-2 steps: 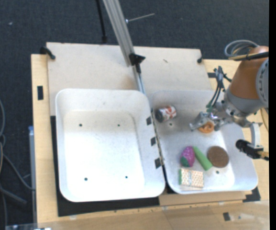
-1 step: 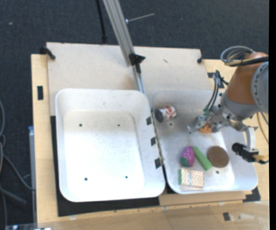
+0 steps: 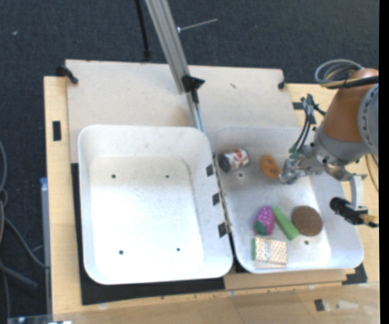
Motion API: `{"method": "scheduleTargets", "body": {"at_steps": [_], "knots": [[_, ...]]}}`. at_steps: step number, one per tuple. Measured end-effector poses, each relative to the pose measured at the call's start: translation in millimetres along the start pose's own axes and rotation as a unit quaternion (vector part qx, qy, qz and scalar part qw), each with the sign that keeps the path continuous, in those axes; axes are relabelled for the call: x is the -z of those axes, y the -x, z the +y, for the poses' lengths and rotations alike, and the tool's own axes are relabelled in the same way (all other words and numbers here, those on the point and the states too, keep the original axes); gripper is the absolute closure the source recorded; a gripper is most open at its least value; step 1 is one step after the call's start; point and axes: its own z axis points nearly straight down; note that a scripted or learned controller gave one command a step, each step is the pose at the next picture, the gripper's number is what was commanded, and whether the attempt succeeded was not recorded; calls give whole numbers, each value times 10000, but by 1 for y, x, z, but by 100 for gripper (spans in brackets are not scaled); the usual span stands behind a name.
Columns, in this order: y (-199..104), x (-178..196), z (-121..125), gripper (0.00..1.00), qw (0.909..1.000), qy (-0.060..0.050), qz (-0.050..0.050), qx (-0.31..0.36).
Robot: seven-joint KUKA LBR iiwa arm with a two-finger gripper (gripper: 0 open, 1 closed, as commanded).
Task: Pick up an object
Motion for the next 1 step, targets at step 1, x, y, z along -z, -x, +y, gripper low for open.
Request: {"method": "scheduleTargets", "body": {"at_steps": [1], "knots": [[8, 52, -5, 100, 10000, -21, 16, 32]]}}
